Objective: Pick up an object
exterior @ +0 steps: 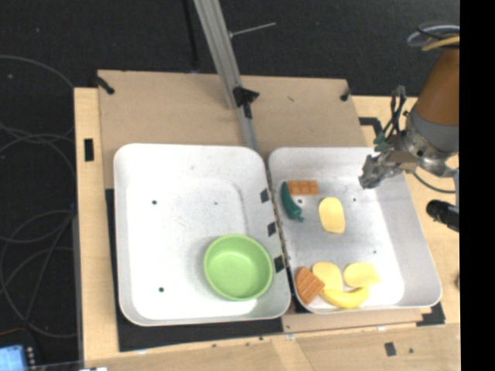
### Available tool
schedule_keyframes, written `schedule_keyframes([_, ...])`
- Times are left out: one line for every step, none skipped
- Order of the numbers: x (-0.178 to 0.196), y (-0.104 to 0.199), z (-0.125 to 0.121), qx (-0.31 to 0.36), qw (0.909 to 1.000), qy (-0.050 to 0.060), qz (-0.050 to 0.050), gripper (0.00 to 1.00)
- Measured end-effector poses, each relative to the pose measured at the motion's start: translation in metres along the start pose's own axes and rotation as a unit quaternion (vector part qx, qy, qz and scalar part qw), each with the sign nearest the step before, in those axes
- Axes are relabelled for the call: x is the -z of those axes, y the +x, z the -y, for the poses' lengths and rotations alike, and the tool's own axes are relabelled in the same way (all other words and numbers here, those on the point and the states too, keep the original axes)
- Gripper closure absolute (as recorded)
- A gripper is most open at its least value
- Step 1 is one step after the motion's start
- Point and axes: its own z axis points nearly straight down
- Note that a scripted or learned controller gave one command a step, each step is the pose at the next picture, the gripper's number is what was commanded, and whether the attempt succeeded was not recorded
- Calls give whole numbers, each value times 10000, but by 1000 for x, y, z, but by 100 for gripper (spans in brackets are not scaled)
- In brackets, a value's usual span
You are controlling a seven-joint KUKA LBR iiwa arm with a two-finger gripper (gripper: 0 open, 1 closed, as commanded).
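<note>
The table [193, 107] is seen from above, and two white bins are placed on it side by side. In the left bin [178, 184] a green bowl [237, 266] is found near the front right corner. In the right bin [387, 238] a yellow block [332, 215] lies near the middle, an orange wafer [302, 188] and a teal piece [291, 205] are beside the left wall, and several yellow pieces [344, 283] with an orange waffle piece [309, 286] are gathered at the front. The jaws [374, 171] are held over the far right part of the right bin, apart from all objects; how far they are opened cannot be told, and nothing is seen between them.
</note>
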Motion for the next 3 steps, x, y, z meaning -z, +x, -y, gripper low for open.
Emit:
schedule_keyframes([-7, 56, 11, 12, 10000, 21, -2, 100])
schedule_keyframes([5, 109, 10, 25, 10000, 6, -10, 100])
schedule_keyframes([-1, 162, 25, 17, 10000, 24, -6, 100])
